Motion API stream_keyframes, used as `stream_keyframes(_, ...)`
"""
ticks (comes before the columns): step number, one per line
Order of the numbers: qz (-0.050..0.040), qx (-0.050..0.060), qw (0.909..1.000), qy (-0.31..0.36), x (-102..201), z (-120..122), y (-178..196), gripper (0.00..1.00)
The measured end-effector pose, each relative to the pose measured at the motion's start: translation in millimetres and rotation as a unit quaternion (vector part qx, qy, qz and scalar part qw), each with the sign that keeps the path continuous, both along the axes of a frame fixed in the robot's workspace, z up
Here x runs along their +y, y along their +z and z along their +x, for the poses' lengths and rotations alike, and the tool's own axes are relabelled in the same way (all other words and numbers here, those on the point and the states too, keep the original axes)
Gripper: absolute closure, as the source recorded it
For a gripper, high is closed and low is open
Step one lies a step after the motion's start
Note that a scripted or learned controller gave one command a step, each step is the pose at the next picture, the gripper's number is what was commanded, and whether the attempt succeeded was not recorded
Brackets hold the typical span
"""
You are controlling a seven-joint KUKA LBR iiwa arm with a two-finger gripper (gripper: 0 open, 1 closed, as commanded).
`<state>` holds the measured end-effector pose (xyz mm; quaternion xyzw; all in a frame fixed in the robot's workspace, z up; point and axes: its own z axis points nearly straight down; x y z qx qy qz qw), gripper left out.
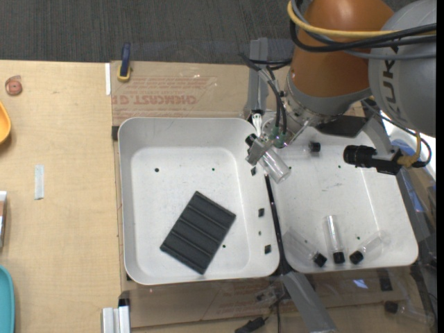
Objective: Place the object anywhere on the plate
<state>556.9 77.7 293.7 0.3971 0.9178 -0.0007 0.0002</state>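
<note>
One clear tube point(275, 165) gripped by the gripper point(267, 152) at the right bin's point(388, 255) left edge, tilted toward its front-right, three capped tubes point(334, 238) near its front edge, one dark ribbed plate point(199, 231) in the left bin point(139, 186)

Two shallow white bins sit side by side on the bench: the left bin point(139, 186) and the right bin point(388, 234). In the left one lies a single dark ribbed plate point(199, 232), toward 6 o'clock of that bin. In the right bin I count three clear tubes with black caps near its 6 o'clock edge: one point(306, 249), a second point(334, 237) and a third point(368, 247). A fourth clear tube point(276, 166) shows at the arm's tip, at about 10 o'clock of the right bin. One arm point(333, 47) is here, grey and orange.
</note>
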Motion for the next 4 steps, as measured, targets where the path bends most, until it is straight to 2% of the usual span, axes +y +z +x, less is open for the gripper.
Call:
stream_keyframes(1, -0.0001, 0.001, 0.9951, 0.099, 80, -29, 2, 1.00)
stream_keyframes(2, 0.0000, 0.000, 0.9871, 0.160, 36, -74, 40, 1.00)
stream_keyframes(3, 0.0008, 0.001, 0.9489, 0.316, 92, -2, -101, 1.00)
stream_keyframes(4, 0.0000, -0.001, 0.9729, 0.231, 117, 19, 64, 1.00)
